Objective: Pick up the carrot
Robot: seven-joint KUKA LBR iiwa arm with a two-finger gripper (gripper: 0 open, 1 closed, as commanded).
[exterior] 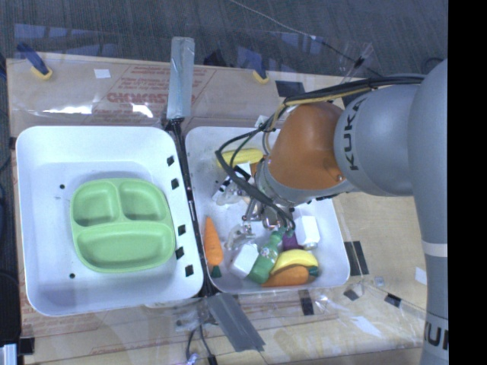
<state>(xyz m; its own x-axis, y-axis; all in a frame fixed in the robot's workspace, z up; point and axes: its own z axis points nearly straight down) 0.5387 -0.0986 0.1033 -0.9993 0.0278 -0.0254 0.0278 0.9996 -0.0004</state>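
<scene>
The carrot [213, 245] is orange with a dark green tip. It lies lengthwise against the left wall of the right bin [199, 158], near the front. My gripper [247, 226] hangs low over the middle of that bin, just right of the carrot and apart from it, under the orange wrist band [304, 147]. Nothing of the carrot lies inside the gripper.
Beside the gripper in the right bin lie a white block [245, 263], a green bottle [265, 260], a yellow banana [297, 260], an orange piece [289, 277], a white box [308, 232] and another yellow piece [245, 156]. The left bin [38, 158] holds a green divided plate [120, 223].
</scene>
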